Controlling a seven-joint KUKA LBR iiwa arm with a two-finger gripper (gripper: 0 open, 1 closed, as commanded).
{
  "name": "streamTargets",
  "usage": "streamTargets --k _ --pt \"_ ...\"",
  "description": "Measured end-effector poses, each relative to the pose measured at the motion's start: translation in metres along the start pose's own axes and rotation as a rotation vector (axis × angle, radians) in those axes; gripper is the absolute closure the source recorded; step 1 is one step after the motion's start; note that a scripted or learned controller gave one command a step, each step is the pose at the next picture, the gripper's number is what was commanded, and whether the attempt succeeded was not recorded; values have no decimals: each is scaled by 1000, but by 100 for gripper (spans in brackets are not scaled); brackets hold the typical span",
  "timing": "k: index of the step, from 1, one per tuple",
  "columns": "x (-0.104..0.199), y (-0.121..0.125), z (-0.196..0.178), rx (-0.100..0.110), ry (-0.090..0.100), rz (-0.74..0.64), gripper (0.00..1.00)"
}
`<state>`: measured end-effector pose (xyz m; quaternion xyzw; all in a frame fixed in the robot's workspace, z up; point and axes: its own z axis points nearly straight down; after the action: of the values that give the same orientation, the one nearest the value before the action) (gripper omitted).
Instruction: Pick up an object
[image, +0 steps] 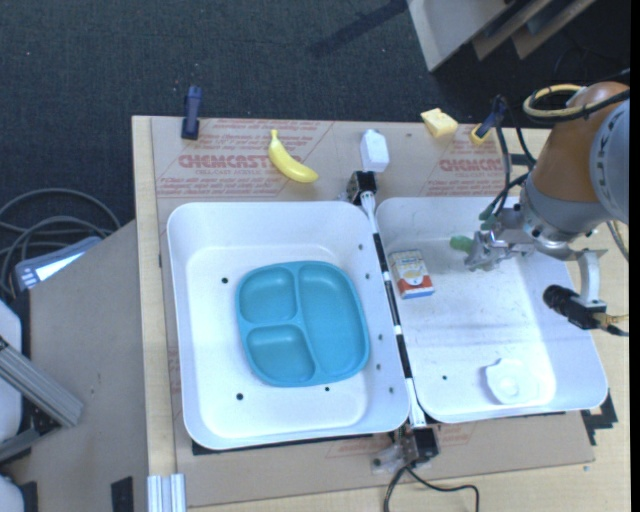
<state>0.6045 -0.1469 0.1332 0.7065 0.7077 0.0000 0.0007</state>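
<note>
My gripper (487, 250) hangs low over the back of the right bin (560, 395), on the grey arm that reaches in from the right. A small green object (460, 242) lies just to the left of the gripper's tip, touching or nearly touching it; I cannot tell which. A small white and red box (411, 273) sits at the bin's left side, near the divider. A white round lid-like object (507, 381) rests near the bin's front edge. The left bin (200, 300) holds a blue divided plate (300, 322).
Behind the bins on the bench lie a yellow banana (290, 160), a white object (374, 149), a yellow chunk (438, 122) and a blue clip (191, 110). A black part (566, 305) of the arm juts over the right bin's right side.
</note>
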Motion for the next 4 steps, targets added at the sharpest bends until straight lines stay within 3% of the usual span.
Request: streamTargets --k 1,2,3,4 --pt "33 -33 -95 -1 1 1 100" --pt "82 -57 -63 3 2 0 100" --pt "127 -40 -55 0 1 1 100" --pt "145 -45 -81 0 1 1 100"
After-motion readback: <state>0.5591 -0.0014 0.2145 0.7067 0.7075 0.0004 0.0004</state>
